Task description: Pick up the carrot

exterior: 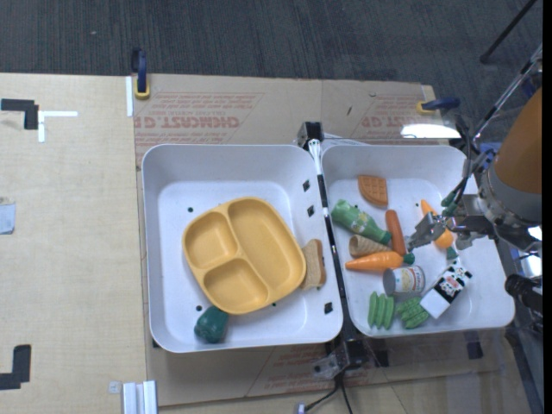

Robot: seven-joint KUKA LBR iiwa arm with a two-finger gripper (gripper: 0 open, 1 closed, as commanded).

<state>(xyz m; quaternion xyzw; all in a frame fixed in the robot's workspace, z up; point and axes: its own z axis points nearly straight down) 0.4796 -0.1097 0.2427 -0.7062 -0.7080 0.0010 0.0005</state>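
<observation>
Here, two shallow white bins side by side on a cardboard-covered bench. Left bin (pixel 159 231): a yellow divided plate (pixel 243 253) at centre, a dark green vegetable (pixel 211 324) just below its lower-left edge, a slice of bread (pixel 314 263) against its right edge. Right bin (pixel 492 313): a waffle piece (pixel 373 189) near the top; a green bottle (pixel 360 222) lying aslant below it; a red sausage (pixel 395 228) just right of the bottle; an ice-cream cone (pixel 366 246) beneath; the carrot (pixel 376 262) lying flat and roughly level near the bin's middle, its green tip to the right; a small can (pixel 404 279) on its side just under the carrot; green pea pods (pixel 394 310) along the lower wall; a black-and-white carton (pixel 448 289) at lower right. Gripper (pixel 426 233) low over the right bin, just up and right of the carrot's tip, not touching it; fingers (pixel 423 228) slightly parted, nothing between them. Small orange pieces (pixel 443 239) close behind the gripper.
</observation>
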